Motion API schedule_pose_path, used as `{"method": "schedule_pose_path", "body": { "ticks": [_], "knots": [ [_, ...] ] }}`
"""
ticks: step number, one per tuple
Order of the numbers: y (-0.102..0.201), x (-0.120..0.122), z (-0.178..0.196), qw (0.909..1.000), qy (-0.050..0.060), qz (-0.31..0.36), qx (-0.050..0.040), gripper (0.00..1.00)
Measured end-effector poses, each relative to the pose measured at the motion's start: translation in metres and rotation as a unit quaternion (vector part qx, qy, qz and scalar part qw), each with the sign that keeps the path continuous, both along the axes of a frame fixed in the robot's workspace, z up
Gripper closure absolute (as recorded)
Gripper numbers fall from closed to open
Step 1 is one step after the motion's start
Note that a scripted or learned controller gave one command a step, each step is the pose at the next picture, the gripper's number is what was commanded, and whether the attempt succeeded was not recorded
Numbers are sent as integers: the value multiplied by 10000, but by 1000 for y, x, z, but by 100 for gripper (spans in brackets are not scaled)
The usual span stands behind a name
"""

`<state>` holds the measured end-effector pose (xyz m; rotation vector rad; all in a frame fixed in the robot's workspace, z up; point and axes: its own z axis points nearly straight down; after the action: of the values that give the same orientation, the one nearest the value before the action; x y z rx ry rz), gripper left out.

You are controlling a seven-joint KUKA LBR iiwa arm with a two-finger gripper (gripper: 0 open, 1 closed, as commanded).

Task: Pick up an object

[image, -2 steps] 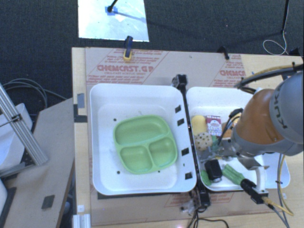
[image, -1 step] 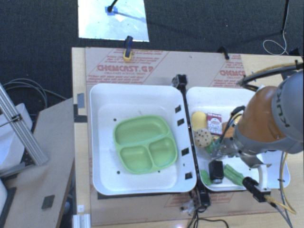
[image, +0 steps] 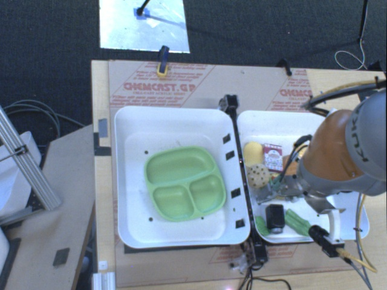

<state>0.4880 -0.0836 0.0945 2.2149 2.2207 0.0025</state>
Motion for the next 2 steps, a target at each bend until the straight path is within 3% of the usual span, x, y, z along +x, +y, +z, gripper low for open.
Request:
{"method": "schedule_pose_path", "body": {
  "ticks": [1, 2],
  "knots": [
    [0, 0, 0, 10000, 0, 0, 0, 0],
    [-31, 65, -10, 10000, -12, 9, 0, 0]
  ]
}}
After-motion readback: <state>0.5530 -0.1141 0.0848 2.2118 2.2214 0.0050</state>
